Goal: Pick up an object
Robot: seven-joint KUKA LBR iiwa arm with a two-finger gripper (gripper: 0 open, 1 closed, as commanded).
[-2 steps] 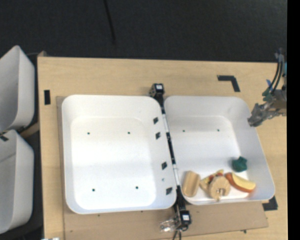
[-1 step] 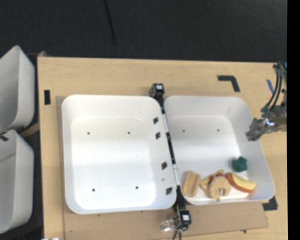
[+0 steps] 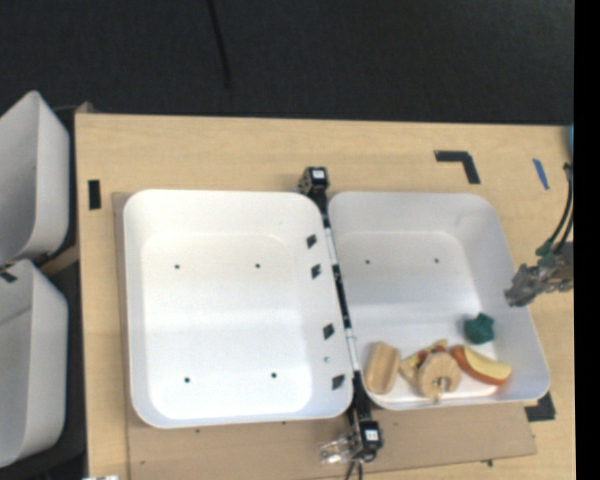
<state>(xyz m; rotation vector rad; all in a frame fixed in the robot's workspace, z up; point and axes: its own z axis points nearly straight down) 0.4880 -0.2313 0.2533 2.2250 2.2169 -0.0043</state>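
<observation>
A pale wooden worktop [image 3: 230, 148] carries two shallow white bins side by side. The left bin [image 3: 140, 298] shows bare white floor. The right bin [image 3: 420, 228] holds a cluster of small toy foods along its near edge, toward the near right corner. Largest to smallest: a red-and-cream apple slice [image 3: 483, 368], a tan bread-like block [image 3: 381, 366], a round tan piece [image 3: 437, 373], and a small dark green lump [image 3: 478, 327]. All look light, rigid and smooth, likely slippery plastic. The bread block's flat sides seem the surest place to pinch. The hand [image 3: 533, 282] hovers at the right bin's right rim; I cannot tell its state.
</observation>
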